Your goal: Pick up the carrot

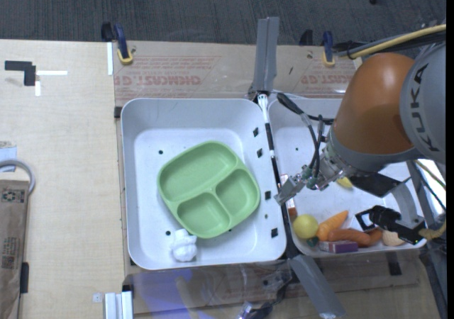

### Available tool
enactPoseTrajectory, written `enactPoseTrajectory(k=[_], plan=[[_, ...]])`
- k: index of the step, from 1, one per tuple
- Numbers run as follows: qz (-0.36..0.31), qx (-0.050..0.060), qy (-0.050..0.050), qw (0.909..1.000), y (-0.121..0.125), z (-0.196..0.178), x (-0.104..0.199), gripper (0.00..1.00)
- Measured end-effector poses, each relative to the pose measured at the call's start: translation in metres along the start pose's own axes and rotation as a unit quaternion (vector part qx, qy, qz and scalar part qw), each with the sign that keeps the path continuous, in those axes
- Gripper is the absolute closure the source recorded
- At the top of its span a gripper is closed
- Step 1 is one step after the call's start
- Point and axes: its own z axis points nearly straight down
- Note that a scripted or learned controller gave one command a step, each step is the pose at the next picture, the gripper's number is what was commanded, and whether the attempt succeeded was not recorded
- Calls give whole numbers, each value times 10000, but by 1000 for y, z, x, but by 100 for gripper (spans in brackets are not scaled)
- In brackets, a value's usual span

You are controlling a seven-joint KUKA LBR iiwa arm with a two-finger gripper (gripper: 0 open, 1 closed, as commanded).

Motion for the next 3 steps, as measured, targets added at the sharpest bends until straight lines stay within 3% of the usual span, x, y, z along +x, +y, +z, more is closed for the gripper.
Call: enactPoseTrajectory(k=[1,2,3], plan=[[-226,21,14,9997,-33,24,-63,0],[-1466,13,18,9892,-50,83,-96,0],[-2546,3,6,9670,-36,-39,-108,0]])
